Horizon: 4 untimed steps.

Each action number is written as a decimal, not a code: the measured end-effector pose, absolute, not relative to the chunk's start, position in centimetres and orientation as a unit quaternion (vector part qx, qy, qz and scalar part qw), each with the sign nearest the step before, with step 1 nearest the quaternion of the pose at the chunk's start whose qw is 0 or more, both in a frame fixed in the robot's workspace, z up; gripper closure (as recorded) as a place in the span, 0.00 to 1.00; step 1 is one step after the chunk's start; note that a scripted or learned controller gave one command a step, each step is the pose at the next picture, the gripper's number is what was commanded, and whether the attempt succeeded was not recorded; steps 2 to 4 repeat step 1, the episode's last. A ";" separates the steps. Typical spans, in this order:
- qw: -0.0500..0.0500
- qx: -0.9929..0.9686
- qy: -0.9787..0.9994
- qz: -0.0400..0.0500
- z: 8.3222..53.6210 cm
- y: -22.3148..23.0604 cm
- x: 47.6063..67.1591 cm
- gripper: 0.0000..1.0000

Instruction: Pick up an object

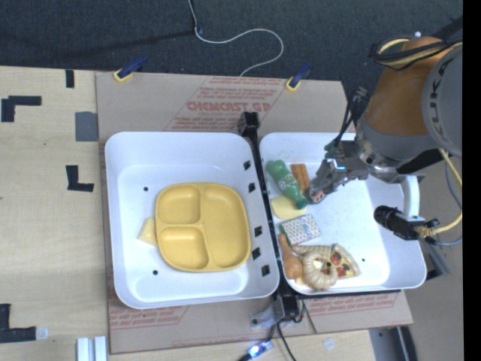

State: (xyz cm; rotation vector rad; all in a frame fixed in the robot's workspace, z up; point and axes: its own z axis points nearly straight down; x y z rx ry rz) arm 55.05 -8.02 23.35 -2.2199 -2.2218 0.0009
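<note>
Over the right bin (391, 273), the hand (322, 189) hovers, its grip impossible to tell; toy food clusters at its seven o'clock, a green bottle (285, 180) at nine.

Board: brown cardboard (225, 104) under both bins
Cable: white cord (240, 37) looping on dark carpet (75, 13)
Clips: two, blue-yellow (129, 68)
</note>
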 end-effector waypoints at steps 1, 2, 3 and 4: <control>0.001 -0.707 -0.707 0.001 23.3 -7.7 54.2 1.00; 0.001 -0.707 -0.707 0.001 23.3 -7.7 54.2 1.00; 0.001 -0.707 -0.707 0.001 23.3 -7.7 54.2 1.00; 0.001 -0.707 -0.707 0.001 23.3 -7.7 54.2 1.00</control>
